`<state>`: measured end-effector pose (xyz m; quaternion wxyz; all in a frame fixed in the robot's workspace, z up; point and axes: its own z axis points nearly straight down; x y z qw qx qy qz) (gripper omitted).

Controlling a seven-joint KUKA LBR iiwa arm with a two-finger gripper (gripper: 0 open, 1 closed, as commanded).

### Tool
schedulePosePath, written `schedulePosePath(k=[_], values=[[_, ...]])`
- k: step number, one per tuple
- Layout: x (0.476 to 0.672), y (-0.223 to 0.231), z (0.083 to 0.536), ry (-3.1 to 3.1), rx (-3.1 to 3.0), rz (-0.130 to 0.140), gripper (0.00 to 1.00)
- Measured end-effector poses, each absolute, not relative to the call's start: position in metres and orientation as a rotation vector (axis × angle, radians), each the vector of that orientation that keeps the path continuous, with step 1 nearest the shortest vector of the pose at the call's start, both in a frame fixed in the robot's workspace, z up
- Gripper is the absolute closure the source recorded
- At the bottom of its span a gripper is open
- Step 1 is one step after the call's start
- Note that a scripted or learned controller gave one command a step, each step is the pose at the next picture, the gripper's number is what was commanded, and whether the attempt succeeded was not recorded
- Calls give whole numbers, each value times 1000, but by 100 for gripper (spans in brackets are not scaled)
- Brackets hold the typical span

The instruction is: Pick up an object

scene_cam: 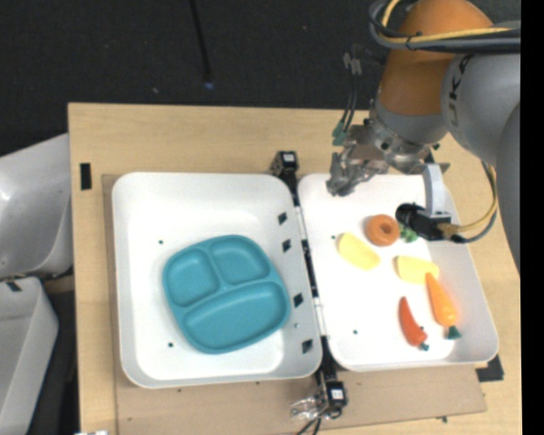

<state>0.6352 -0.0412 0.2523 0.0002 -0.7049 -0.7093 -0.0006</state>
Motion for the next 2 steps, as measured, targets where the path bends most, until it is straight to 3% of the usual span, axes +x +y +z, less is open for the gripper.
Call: schedulePosePath(k=[2], values=[[606, 61, 250, -2229, -2212, -2, 100]])
